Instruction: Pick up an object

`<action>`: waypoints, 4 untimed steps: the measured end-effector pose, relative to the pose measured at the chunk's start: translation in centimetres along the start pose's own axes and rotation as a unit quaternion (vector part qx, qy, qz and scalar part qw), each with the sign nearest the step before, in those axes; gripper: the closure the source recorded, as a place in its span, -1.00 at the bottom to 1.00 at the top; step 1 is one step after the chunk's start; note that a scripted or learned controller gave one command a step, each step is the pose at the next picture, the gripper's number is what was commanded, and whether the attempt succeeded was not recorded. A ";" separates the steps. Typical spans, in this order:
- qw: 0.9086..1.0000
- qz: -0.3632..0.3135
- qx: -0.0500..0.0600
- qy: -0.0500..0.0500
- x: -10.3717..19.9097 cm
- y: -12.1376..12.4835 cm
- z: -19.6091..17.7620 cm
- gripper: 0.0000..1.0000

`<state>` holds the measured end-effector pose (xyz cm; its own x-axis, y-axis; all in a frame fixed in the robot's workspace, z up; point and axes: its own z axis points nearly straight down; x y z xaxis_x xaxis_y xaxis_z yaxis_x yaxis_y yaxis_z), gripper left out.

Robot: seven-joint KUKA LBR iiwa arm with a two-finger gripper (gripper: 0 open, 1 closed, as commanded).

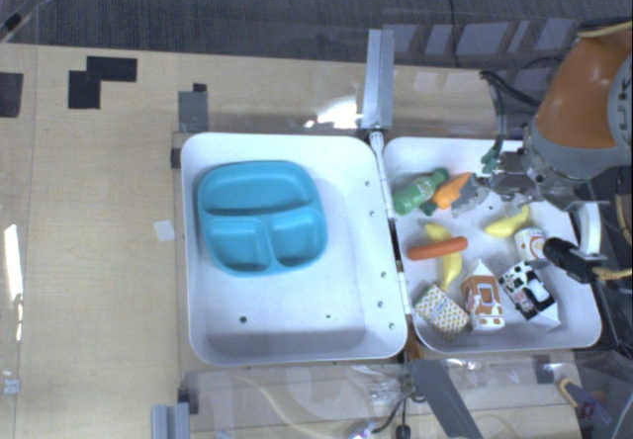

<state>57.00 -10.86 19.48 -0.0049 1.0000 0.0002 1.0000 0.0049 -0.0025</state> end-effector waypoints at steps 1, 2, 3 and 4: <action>1.000 0.000 -0.001 0.000 0.0 4.4 10.2 -1.00; 0.998 0.054 -0.007 0.000 0.8 -3.1 10.5 -1.00; 1.000 -0.010 -0.011 -0.001 1.4 -7.7 10.4 -1.00; 1.000 0.025 -0.002 -0.001 -4.1 -1.6 2.1 -1.00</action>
<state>55.42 -15.00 17.42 0.0444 0.9990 -0.0011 0.9990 -0.0444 0.0007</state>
